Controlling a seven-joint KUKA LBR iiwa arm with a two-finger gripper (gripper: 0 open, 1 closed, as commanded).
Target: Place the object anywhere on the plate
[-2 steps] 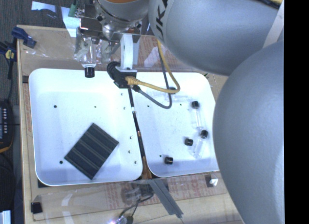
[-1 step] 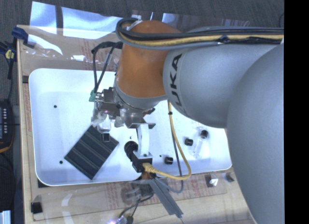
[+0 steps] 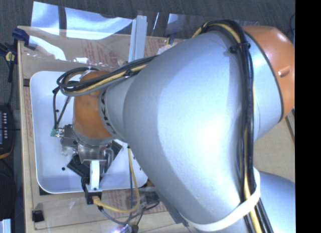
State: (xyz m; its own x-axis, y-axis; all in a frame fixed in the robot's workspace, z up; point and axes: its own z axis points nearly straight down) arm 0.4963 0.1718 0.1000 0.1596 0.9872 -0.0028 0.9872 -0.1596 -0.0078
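My grey arm [image 3: 200,116] reaches in from the right and covers most of the view, including the right bin. Its orange band [image 3: 90,111] and wrist hang low over the near half of the left white bin [image 3: 42,126]. The gripper [image 3: 84,160] points down at the bin floor close to the bin's front wall. A black angular shape [image 3: 75,166] sticks out from under the wrist; whether it is part of the gripper or an object lying there cannot be told. The arm hides whatever lies under it.
The left bin's bare floor shows along its left side and far corner. A small dark speck [image 3: 63,168] lies on the floor left of the gripper. Clear plastic sheeting [image 3: 85,21] stands behind the bins. A black device [image 3: 5,126] sits at the left edge.
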